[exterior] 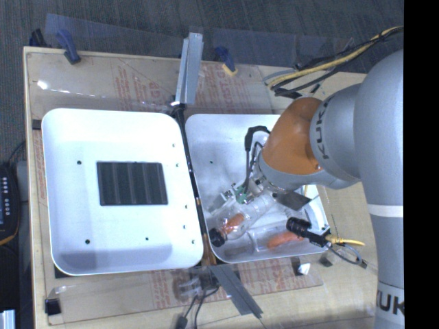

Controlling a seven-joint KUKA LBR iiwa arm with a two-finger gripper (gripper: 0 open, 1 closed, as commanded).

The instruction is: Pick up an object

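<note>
The right bin [206, 142] holds a small pile near its front edge. In it are an orange piece [234, 223], a second orange piece [280, 240], a small black round thing [217, 238] and some clear plastic [257, 214]. My gripper [241, 195] hangs low over the bin's middle, just above and behind the pile, with the orange wrist band [291, 142] over it. The arm hides the bin's right half. Nothing can be seen held in the gripper.
The left bin [68, 136] has a dark ribbed panel [132, 183] in its floor. A metal bar [188, 67] stands at the back between the bins. Cables [329, 64] lie at the back right. A grey strip [236, 293] lies in front of the right bin.
</note>
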